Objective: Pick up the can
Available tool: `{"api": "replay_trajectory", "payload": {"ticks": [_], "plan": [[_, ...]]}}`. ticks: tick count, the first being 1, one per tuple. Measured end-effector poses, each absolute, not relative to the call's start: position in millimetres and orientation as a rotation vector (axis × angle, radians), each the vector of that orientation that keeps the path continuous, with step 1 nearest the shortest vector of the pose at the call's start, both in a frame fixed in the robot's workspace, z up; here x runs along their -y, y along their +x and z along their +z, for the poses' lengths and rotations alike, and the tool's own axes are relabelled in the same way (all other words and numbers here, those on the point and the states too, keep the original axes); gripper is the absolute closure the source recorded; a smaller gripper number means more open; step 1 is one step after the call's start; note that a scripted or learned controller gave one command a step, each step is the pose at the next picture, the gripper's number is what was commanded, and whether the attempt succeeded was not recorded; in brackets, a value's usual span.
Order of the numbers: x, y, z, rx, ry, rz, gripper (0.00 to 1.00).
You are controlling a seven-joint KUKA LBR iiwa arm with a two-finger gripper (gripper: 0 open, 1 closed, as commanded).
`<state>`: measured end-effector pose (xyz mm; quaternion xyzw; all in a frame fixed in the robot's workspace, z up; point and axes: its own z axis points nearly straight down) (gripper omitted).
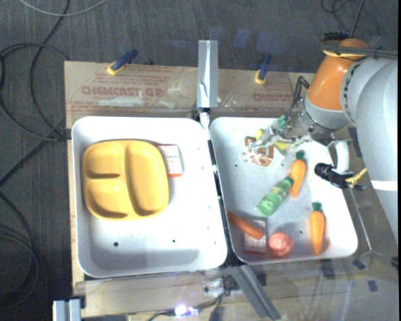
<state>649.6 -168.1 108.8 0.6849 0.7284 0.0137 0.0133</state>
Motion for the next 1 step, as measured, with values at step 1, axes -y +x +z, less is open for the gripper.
{"api": "replay_trajectory", "payload": {"ticks": [1], "plan": [[108.9, 636.4, 109.6, -2.181, 2.197, 0.043, 0.00]]}}
